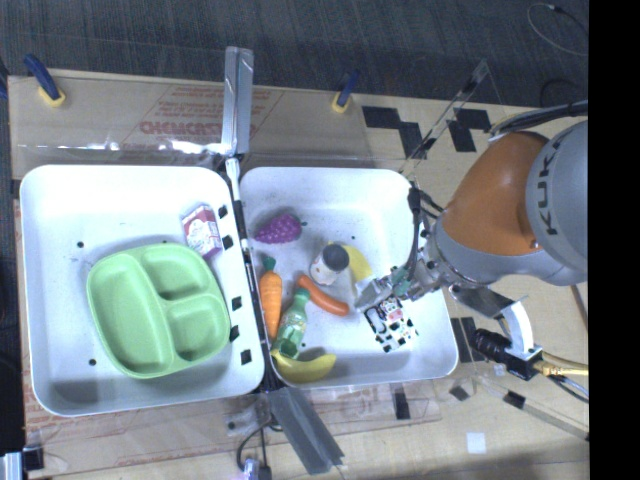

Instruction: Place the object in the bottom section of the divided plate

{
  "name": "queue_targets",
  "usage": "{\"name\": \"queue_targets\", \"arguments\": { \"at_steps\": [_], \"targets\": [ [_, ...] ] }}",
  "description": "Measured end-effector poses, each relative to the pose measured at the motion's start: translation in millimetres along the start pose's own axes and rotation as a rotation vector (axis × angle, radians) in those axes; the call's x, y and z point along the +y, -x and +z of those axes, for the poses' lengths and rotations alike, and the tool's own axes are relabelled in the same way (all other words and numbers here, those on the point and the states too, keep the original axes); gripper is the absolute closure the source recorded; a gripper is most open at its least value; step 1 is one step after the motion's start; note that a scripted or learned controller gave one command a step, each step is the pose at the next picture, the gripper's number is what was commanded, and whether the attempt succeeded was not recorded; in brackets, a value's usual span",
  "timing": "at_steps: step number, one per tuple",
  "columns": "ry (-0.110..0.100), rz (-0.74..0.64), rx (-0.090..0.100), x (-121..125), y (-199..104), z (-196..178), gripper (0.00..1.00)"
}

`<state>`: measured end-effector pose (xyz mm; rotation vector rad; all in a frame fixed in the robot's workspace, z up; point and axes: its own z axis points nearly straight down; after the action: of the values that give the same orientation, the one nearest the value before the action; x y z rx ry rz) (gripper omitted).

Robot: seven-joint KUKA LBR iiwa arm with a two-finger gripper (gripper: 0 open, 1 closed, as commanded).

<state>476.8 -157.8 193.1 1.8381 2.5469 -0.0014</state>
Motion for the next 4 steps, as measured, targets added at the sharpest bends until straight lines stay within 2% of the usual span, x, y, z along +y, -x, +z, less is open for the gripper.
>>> {"name": "queue_targets", "arguments": {
  "at_steps": [1, 2, 3, 4],
  "targets": [
    [0.0, -0.098, 0.001, 42, -83, -18, 1.0],
    [-0.003, -0.405, 0.004, 56, -120, 2, 1.0],
    [0.0, -0.617, 0.001, 101, -200, 1, 1.0],
    [-0.002, -0.553, 0.001, 121, -278, -44, 1.0]
  ]
}}
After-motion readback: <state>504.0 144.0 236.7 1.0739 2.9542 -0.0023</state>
